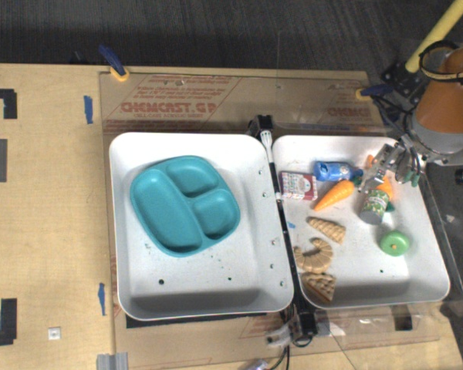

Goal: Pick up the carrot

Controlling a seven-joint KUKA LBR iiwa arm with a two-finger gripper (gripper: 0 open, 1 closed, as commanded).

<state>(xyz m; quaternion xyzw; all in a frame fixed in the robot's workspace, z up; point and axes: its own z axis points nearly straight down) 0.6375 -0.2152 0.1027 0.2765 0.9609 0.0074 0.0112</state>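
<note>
- The carrot lies in the right bin, in its upper middle part, flat on the bin floor.
- Its long axis runs on a slant: the narrow tip points down-left, toward the divide between the bins, and the thick end points up-right, toward the end effector.
- Just above the thick end lies a blue packet, close to or touching the carrot.
- Left of the carrot, near the tip, lies a small red and white carton.
- Right of the thick end stands a grey can with a green label, just beside the carrot.
- Below the can, well apart from the carrot, sits a green round fruit.
- Below the carrot lies a waffle cone; further down are a brown pretzel-like piece and a waffle piece near the bin's lower left corner.
- The end effector hangs over the bin's upper right part, above the can and up-right of the carrot; whether its fingers are apart or together I cannot tell, and nothing is seen between them.
- The left bin holds a teal divided plate, set upright and slightly turned.
- Both bins sit on a tan surface.
</note>
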